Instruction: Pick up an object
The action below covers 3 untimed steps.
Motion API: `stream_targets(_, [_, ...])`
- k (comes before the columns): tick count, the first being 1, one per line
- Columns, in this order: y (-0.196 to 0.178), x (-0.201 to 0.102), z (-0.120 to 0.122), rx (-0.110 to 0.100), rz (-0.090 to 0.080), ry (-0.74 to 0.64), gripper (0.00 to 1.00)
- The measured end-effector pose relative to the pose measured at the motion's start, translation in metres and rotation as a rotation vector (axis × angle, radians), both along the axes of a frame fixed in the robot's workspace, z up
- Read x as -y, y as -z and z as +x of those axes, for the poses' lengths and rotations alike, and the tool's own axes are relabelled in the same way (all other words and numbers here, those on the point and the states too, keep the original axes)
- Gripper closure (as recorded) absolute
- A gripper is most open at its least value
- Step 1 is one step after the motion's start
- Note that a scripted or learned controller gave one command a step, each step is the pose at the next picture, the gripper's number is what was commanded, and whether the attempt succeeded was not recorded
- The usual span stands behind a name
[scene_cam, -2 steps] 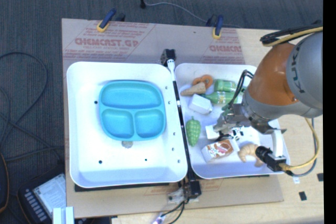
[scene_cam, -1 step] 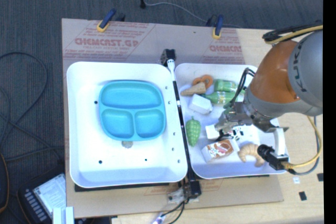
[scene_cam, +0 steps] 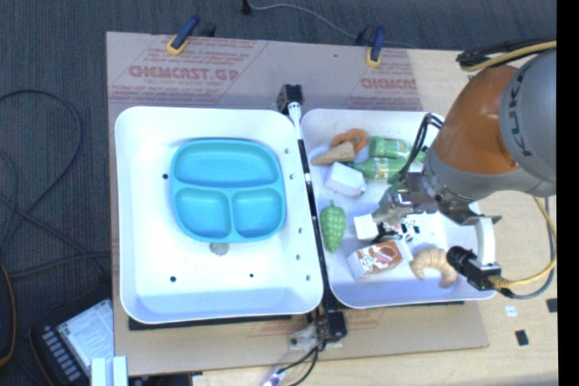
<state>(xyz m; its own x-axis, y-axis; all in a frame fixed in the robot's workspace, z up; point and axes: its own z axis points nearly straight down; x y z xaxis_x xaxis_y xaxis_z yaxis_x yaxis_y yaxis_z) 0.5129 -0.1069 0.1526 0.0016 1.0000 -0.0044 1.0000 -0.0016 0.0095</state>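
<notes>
My gripper (scene_cam: 395, 214) reaches down into the right bin (scene_cam: 380, 296), its tip over the bin's middle among the toy foods. Just below it lie a red and white packet (scene_cam: 374, 258) and a tan croissant (scene_cam: 434, 264). To its left sit a white block (scene_cam: 345, 180) and a green bumpy fruit (scene_cam: 333, 224). Behind it are green pieces (scene_cam: 384, 155) and an orange pretzel-like item (scene_cam: 345, 145). The arm's wrist hides the fingers, so I see nothing held between them.
The left bin (scene_cam: 145, 276) holds a blue three-compartment tray (scene_cam: 228, 189). A black bar (scene_cam: 306, 185) runs between the bins. The arm's orange and grey body (scene_cam: 493, 136) covers the right bin's right side. Two clamps (scene_cam: 185, 32) (scene_cam: 374, 45) grip the cardboard's far edge.
</notes>
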Motion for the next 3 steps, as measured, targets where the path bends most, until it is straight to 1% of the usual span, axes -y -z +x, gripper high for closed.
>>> stream_targets(1, [0.000, 0.000, 0.000, 0.000, 0.000, 0.000, 0.00])
stream_targets(2, [0.037, -0.003, -0.012, 0.016, -0.007, -0.001, 0.00])
stream_targets(3, [0.025, -0.003, -0.010, 0.018, -0.003, 0.000, 1.00])
